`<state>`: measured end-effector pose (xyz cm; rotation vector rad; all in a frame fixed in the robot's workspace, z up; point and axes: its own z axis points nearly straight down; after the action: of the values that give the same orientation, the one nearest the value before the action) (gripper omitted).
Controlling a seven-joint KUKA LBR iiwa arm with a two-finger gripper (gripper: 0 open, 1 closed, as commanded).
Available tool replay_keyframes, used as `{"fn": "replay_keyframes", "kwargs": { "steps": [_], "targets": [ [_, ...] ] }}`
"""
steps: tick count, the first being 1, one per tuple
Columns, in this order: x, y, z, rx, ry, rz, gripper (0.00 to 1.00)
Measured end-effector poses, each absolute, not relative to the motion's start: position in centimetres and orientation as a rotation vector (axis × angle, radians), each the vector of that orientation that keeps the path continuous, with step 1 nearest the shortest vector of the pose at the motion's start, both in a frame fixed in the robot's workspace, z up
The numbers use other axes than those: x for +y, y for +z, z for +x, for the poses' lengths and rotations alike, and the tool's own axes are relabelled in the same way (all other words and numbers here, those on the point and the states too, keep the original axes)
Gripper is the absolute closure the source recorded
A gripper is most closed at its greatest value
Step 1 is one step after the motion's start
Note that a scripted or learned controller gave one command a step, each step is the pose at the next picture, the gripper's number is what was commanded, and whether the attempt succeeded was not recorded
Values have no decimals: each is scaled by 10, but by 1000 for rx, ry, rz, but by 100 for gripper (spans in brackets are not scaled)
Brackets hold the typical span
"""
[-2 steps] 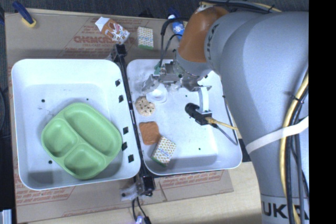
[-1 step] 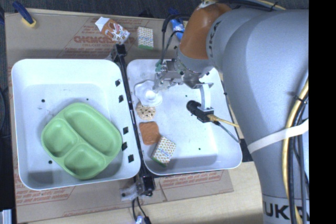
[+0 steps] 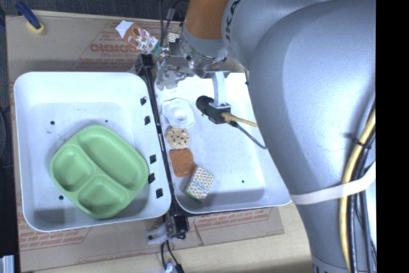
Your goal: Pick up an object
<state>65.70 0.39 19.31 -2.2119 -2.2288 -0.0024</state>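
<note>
Green tray [image 3: 99,169] fills left bin [image 3: 38,89] — pincer [image 3: 167,77] grip unclear, cookies [image 3: 177,137] nearby.

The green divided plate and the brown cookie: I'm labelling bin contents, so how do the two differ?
The green divided plate lies in the left bin; the brown cookie lies in the right bin. The plate is far larger than the cookie. The plate has moulded compartments; the cookie looks like a flat piece. Both lie flat on white bin floors.
</note>
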Motion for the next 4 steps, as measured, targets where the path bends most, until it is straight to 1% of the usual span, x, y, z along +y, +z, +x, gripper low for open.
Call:
{"fn": "replay_keyframes", "kwargs": {
  "steps": [1, 2, 3, 4],
  "targets": [
    [86, 192, 656, -2230, 0, -2211, 100],
    [206, 216, 623, -2231, 1, -2208, 100],
    [165, 283, 657, -2229, -1, -2216, 100],
    [203, 251, 614, -2229, 6, -2210, 100]
  ]
}}
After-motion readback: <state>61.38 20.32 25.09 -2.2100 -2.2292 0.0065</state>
